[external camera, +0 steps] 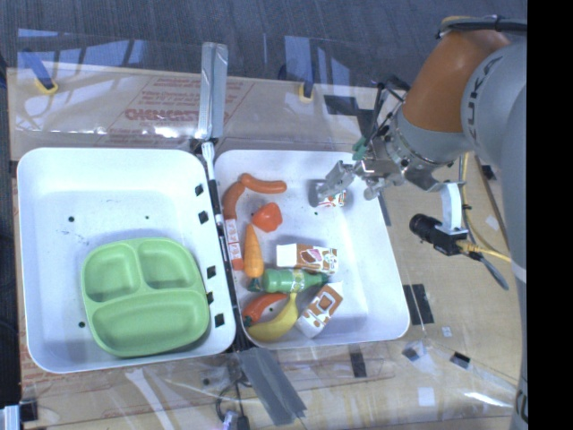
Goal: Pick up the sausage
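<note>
Orange-brown and curved, the sausage (261, 184) lies at the upper left of the right bin (380, 267), well apart from the gripper (329, 189), which hangs to its right, above the bin's upper middle. Whether the jaws are open or closed cannot be told; a small red-and-white packet (331, 200) sits right at them. Below the sausage crowd a red tomato (267, 216), a carrot (253, 253), a green bottle (286, 281), cartons and a banana (277, 322). A green divided plate (143, 296) rests in the left bin (54, 186).
</note>
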`<action>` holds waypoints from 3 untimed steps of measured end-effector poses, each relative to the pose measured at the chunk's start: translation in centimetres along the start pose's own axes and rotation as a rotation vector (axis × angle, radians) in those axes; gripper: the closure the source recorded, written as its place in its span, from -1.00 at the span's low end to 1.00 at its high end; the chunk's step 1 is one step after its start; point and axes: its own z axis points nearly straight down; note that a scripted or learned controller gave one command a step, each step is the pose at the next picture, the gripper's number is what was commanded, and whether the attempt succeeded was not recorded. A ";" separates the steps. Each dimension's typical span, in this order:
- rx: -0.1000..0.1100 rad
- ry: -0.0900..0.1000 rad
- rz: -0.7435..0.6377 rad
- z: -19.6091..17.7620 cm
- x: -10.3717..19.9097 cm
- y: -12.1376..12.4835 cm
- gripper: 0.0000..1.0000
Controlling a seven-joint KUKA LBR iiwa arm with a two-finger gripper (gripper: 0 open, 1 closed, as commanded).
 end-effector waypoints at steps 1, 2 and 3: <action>-0.001 0.000 -0.098 6.5 1.5 7.1 -1.00; 0.000 0.000 -0.007 14.4 6.0 7.2 -1.00; 0.001 0.000 -0.013 13.4 6.1 7.2 1.00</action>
